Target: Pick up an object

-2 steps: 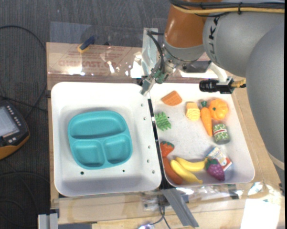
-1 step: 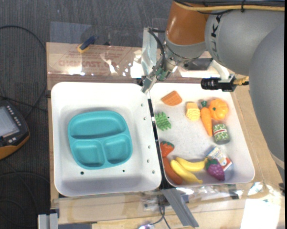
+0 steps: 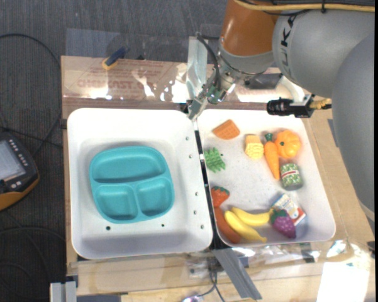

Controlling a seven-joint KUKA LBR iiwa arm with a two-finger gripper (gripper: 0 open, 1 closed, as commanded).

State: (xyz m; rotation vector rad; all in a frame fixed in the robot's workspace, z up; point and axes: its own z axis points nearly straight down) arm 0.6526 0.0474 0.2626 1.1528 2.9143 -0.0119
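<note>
Toy food pieces — an orange wedge [image 3: 226, 129], corn [image 3: 254, 147], a carrot [image 3: 272, 160], bananas [image 3: 248, 221] — lie in the right bin [image 3: 321, 200]. The gripper [image 3: 194, 107] hangs over the bins' shared back corner, nothing between its fingers; their spread I cannot tell. Descending here risks striking the rim. Open floor lies mid-bin — the left bin [image 3: 78, 168] holds a teal tray [image 3: 132, 182].

Grey arm enters from 3 o'clock, orange band at 12 o'clock, gripper [image 3: 195, 107] pointing down toward 7 o'clock, nothing visibly held.
</note>
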